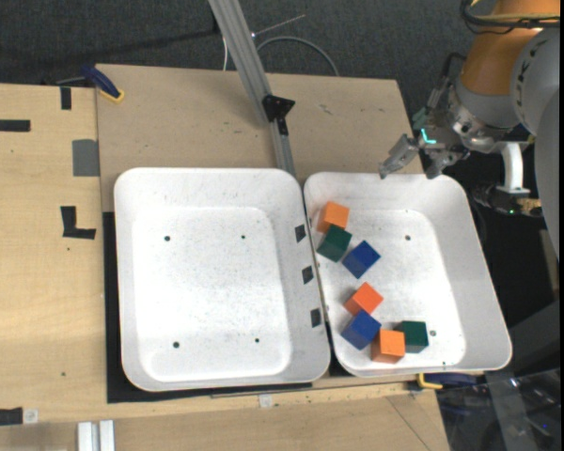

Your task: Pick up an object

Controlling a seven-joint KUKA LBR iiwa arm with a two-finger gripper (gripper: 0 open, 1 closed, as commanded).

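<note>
The claw [415, 157] hangs open and empty over the right bin's [479, 280] far rim. The nearest block, an orange cube [334, 216], lies well apart, down by the bin's left wall.

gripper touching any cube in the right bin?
Apart. The camera view shows the gripper above the right bin's far rim, with bare white floor between it and the nearest orange cube.

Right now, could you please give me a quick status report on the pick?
Gripper over right bin's far rim, holding nothing. Seven blocks lie loose along its left side. Nothing blocking.
</note>
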